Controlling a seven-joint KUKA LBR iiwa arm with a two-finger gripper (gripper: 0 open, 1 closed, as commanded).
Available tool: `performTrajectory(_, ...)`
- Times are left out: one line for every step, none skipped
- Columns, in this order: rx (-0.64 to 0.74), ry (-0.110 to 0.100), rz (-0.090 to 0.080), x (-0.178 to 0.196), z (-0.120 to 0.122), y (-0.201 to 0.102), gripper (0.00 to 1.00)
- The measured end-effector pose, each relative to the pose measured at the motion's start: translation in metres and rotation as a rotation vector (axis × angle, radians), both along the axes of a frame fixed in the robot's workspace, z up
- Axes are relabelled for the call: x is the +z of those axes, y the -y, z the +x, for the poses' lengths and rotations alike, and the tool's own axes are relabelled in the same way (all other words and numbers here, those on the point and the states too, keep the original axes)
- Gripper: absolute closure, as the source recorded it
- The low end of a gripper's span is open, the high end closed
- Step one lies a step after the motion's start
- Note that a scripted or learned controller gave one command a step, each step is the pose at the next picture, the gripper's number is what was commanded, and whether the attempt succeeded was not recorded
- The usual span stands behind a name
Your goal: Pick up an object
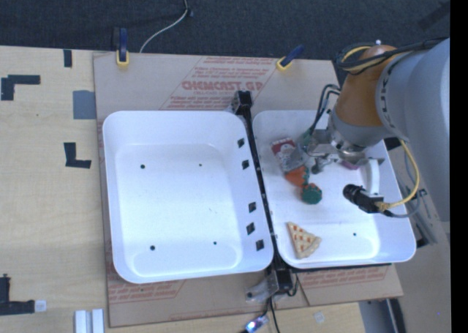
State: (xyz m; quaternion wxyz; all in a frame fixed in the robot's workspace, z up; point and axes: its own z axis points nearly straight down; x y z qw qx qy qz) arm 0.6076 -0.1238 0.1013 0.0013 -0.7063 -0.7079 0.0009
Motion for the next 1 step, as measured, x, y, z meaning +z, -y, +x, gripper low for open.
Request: performTrajectory(0.005,0.008,0.001,0.0884,-0.0055,-0.0697,1.0)
